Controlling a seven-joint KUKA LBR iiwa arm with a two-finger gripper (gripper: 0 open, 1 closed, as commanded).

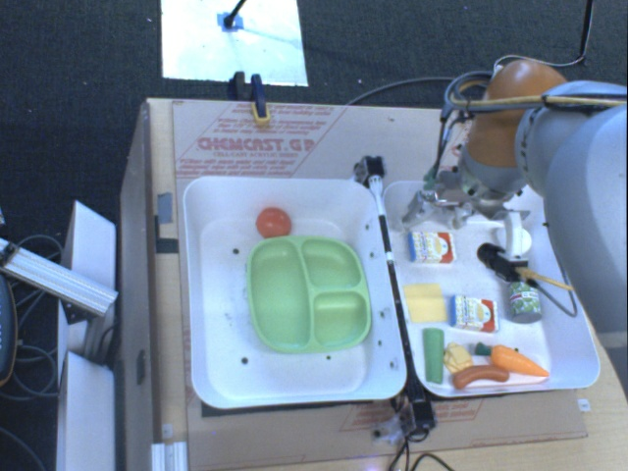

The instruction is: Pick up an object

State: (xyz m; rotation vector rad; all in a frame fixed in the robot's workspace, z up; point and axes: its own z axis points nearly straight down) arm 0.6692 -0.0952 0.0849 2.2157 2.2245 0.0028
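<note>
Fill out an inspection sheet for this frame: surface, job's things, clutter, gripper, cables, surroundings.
Surface: left bin and right bin, both white, side by side on a printed board.
Job's things: the right bin holds an upper carton, lower carton, yellow block, green stick, sausage, carrot and can. The left bin holds a green divided plate and red ball.
Clutter: nothing seen.
Gripper: the gripper is over the right bin's far end, just beyond the upper carton; no grasp visible.
Cables: wrist bundle; black cable at top right.
Surroundings: dark carpet, white sheet, clamp on the board's far edge.
</note>
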